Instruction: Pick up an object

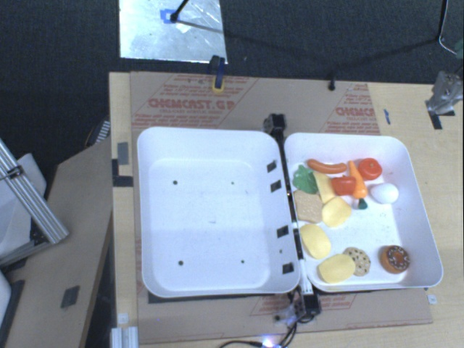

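Two white bins are sitting side by side on the bench (119, 267), toy food filling the right one.
The left bin (210, 209) is lying beside the right bin (415, 216), which is holding a sausage (326, 167), tomato (370, 168), carrot (355, 172), egg (383, 193), cookie (357, 261) and doughnut (396, 259). The gripper (444, 94) is hanging at the bench's far right edge, well apart from the food; whether it is open or closed cannot be told.

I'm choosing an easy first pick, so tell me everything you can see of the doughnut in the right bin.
The doughnut is a small brown ring with a dark hole and pale specks on top, like plastic toy food. It lies flat near the front right corner of the right bin, apart from the cookie on its left, touching nothing else.
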Robot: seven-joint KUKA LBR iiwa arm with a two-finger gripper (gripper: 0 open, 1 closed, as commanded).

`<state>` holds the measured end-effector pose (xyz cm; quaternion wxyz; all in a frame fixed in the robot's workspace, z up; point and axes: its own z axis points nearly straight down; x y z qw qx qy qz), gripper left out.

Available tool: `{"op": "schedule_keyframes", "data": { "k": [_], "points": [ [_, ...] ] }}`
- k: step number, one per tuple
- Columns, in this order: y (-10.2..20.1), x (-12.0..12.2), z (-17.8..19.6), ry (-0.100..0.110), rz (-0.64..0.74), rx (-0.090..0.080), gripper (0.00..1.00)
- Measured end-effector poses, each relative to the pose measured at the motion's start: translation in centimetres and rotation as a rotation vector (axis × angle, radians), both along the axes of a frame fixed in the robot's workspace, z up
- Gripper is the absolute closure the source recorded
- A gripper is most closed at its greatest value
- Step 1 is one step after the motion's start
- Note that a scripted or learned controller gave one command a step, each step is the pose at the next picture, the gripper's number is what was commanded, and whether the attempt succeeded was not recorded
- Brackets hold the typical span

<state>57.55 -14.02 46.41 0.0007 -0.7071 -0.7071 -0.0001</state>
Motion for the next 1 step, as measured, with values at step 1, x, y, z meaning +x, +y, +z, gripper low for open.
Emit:
{"op": "schedule_keyframes", "data": {
  "k": [1],
  "points": [
    [-0.18,4.63,0.08,-0.005,0.004,-0.003,1.0]
  ]
}}
